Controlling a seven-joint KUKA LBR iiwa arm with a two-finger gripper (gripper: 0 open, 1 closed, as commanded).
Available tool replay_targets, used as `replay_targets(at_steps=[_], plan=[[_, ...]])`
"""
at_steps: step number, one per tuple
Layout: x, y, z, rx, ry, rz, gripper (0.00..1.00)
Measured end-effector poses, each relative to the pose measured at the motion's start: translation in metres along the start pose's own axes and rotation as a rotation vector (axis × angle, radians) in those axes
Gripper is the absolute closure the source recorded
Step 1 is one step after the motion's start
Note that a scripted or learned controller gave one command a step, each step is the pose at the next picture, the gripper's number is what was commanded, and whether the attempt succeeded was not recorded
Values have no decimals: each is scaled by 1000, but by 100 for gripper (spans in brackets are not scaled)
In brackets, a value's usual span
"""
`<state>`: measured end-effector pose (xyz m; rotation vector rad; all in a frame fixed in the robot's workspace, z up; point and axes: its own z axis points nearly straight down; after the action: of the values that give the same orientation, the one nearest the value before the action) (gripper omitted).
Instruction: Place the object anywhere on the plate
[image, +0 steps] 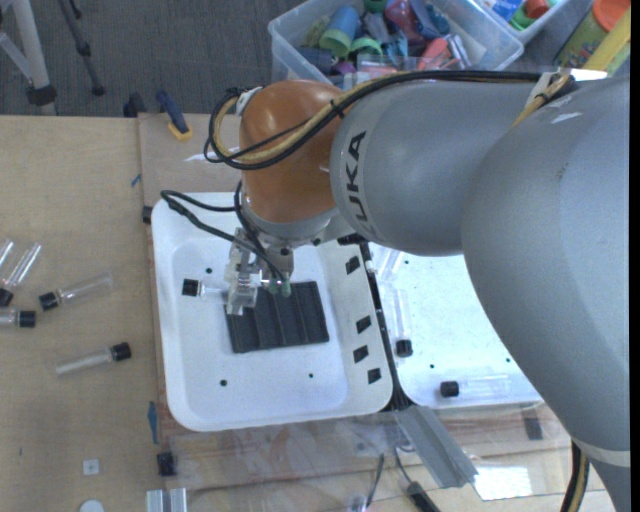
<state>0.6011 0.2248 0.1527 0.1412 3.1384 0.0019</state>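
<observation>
A black ribbed plate (285, 320) lies flat in the middle of the left white bin (190, 385). My gripper (260, 287) hangs over the plate's far left corner, open, and I see nothing between its fingers. A clear vial with a black cap (193, 288) lies on the bin floor just left of the gripper, off the plate, its clear end pointing at the gripper. The grey arm with its orange band (290, 150) covers the far part of this bin.
The right bin (500, 400) holds two clear capped vials (402, 325) (470, 385). Several loose vials (85, 290) lie on the bench to the left. A clear box of coloured items (390, 40) stands behind the bins.
</observation>
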Motion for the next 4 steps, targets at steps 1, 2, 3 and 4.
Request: replay_targets(at_steps=[1,2,3,4], plan=[[-56,5,-89,-2,-8,-244,100],[-34,3,-65,-1,-1,-222,100],[-49,5,-19,-1,0,-412,100],[-36,4,-40,-1,-2,-744,100]])
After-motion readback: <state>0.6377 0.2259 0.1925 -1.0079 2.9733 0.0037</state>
